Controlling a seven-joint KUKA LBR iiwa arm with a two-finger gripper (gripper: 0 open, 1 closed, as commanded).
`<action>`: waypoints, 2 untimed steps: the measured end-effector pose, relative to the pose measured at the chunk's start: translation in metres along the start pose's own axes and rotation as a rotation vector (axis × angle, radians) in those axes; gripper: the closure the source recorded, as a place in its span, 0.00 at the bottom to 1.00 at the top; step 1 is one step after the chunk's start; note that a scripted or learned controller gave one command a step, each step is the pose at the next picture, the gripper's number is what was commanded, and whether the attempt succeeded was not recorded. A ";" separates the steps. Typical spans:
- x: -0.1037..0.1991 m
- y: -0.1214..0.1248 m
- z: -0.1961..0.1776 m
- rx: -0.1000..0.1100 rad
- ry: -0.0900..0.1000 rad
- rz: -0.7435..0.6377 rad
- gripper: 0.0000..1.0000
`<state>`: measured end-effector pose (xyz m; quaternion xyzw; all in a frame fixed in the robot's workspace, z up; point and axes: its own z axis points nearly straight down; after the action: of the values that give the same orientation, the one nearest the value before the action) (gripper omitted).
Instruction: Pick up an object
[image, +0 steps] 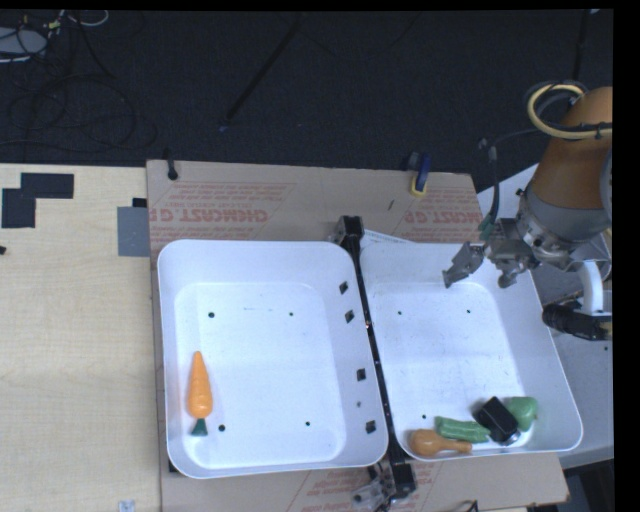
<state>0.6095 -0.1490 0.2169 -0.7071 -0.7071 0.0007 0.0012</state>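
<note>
Seen from above at a slant, two shallow white bins with smooth, glossy walls and rounded corners sit side by side on a sheet of brown printed cardboard (300, 205), joined along a dark central strip with small black clips. The left bin (250, 262) holds a single toy carrot (199, 386), a tapered orange cone with a stubby green end, lying upright in the frame near the bin's lower left corner. The right bin (440, 262) has its items bunched in the lower right corner: a green, pod-like vegetable (460, 429), a tan-orange pear-shaped piece (437, 443) just below it, a black blocky object (497, 419) tilted on top of them, and a rounded light green piece (522, 409) touching the black one at its right. The arm (570, 170) comes in at the upper right of the frame, its orange band above a grey wrist with a yellow cable looped at the top. The gripper (484, 267) hangs over the upper right part of the right bin, near its far rim, its two dark metal fingers spread apart with nothing between them. The clustered objects lie well apart from the gripper, toward the bottom of the frame and slightly right of it; the carrot lies far off to the lower left, across the divider. Pale wood-grain bench surface (70, 330) fills the left side of the frame.
</note>
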 end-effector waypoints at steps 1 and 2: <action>0.025 0.033 0.132 0.007 0.002 -0.003 0.00; 0.057 0.036 0.049 -0.006 0.000 -0.004 0.00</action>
<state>0.6450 -0.0915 0.1679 -0.7057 -0.7085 -0.0015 -0.0010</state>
